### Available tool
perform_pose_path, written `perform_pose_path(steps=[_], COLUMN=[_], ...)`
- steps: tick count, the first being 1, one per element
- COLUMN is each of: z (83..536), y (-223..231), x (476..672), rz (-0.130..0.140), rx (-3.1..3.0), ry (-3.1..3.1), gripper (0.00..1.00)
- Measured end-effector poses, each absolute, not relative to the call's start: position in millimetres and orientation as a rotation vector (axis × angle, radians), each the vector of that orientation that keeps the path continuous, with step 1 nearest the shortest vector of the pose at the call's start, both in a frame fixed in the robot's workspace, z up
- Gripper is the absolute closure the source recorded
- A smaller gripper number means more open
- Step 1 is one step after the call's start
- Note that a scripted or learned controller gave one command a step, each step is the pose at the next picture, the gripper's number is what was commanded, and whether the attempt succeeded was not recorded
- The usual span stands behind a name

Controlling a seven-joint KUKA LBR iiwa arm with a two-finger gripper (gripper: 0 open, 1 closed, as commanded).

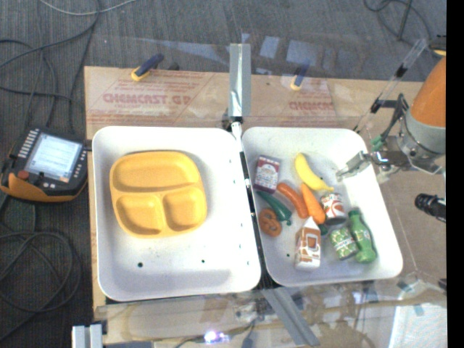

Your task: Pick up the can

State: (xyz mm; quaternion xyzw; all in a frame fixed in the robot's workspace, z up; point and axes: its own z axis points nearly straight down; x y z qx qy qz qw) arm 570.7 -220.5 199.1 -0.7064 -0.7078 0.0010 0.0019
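Note:
The can (333,206), small with a red and white label, stands in the right bin (330,138) between a carrot (313,203) and a green bottle (361,235). My gripper (354,164) hovers over the upper right part of that bin, up and to the right of the can and apart from it, with nothing visibly in it. The grey arm with its orange band (433,100) comes in from the right edge.
The right bin also holds a banana (308,171), a maroon box (267,172), a red pepper (288,193), a carton (309,243) and a green-labelled tin (343,243), all packed near the can. A yellow divided tray (158,192) lies in the left bin (174,270).

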Motion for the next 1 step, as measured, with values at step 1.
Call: perform_pose_path(steps=[1], z=[98.4], y=[-212.9], x=[576.4], rz=[-0.014], rx=[-2.284], ry=[-2.148], gripper=[0.00])
